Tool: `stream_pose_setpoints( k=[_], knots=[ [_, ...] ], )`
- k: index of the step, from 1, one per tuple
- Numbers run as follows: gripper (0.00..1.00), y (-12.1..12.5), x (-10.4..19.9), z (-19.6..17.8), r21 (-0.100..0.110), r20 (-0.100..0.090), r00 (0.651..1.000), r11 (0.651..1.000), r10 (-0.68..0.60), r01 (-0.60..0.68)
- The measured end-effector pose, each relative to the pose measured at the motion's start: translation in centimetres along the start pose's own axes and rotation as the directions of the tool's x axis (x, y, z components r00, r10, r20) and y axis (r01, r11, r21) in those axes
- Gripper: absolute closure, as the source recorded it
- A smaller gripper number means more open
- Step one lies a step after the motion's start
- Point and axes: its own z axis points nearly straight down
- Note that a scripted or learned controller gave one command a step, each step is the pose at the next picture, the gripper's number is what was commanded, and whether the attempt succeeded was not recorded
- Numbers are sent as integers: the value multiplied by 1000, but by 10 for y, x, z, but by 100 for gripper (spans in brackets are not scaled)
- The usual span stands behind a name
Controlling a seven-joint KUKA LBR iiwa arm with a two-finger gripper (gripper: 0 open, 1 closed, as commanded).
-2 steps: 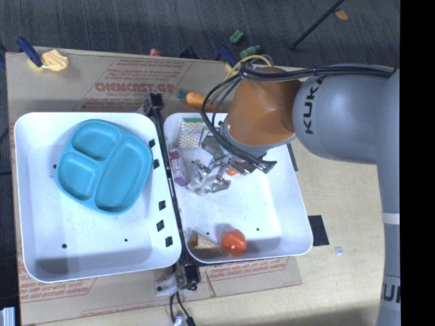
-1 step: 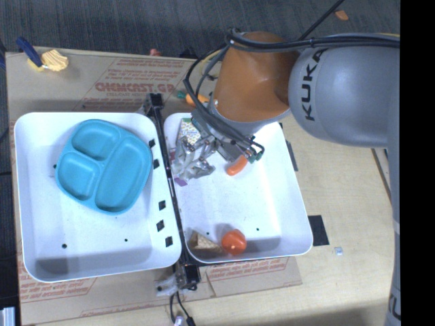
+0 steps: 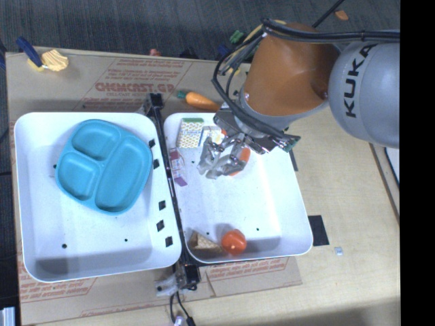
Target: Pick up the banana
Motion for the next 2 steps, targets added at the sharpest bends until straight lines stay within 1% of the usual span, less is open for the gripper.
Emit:
stream_pose_setpoints(
  k=[1,2],
  knots=[
    [100,71,-63,41,-3,-2,994,994,107,-107],
    [100,101,-177,37,-2,1,994,994,-109,109]
  ],
)
